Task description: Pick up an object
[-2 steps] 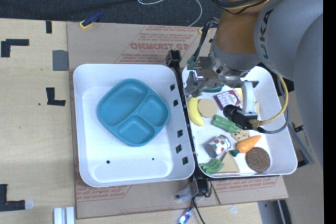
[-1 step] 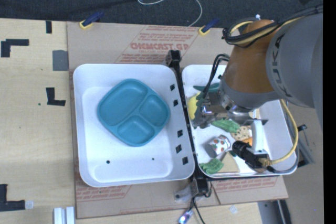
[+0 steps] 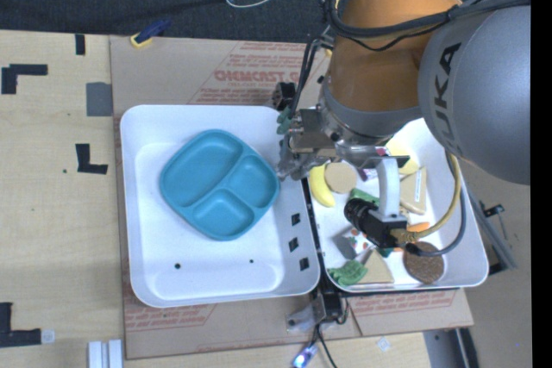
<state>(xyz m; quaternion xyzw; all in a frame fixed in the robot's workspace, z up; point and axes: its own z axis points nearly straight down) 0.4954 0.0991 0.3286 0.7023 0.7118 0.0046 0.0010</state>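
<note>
— Looking for the gripper (image 3: 300,152): where does it sit?
— Low beneath the orange band, above the wall where the two bins meet. Whether it is spread or closed, I cannot tell.
— Which object lies nearest?
— A banana (image 3: 321,188), just right of it in the right bin (image 3: 473,258), beside a tan round piece (image 3: 341,177).
— What else is in that bin?
— A pale block (image 3: 416,190), a brown disc (image 3: 425,265) near the front rim, a green piece (image 3: 349,275) and a small orange bit (image 3: 417,227).
— And the left bin (image 3: 147,142)?
— A blue plate (image 3: 220,184) with three compartments, lying flat and turned askew.
— Any writing?
— Red print on the cardboard (image 3: 172,69) under the bins, seemingly "CHEMCAST". Dark letters on the grey arm (image 3: 492,99) are part of "KUKA".
</note>
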